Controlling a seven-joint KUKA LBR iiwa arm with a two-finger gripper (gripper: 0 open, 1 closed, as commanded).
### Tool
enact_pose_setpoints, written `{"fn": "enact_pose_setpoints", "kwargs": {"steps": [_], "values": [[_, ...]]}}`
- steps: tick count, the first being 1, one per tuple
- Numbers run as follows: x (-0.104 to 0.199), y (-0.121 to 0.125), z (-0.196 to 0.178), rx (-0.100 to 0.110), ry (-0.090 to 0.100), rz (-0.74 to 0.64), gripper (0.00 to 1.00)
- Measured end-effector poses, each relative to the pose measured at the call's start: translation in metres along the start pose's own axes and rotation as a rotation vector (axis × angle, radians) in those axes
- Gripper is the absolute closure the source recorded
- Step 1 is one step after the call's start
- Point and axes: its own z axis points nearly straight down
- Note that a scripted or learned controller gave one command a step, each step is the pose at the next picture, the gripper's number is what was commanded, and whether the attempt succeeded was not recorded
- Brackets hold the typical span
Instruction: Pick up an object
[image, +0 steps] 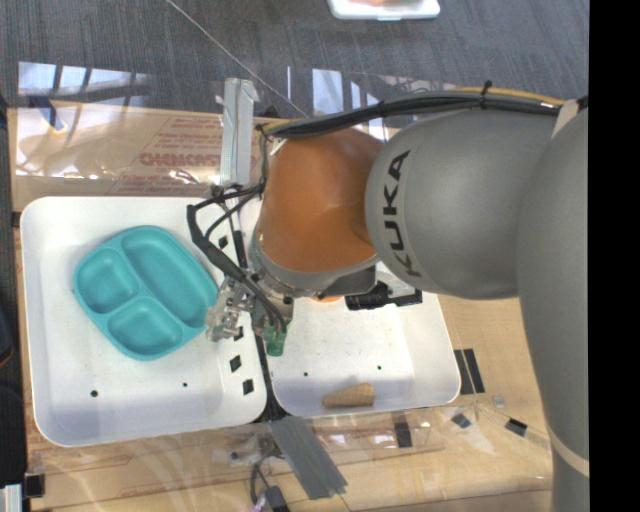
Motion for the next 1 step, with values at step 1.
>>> {"fn": "enact_pose_setpoints", "kwargs": {"steps": [1], "values": [[0.0261,0.0211,-0.0638,-0.005,-0.01,0.033,1.0]]}}
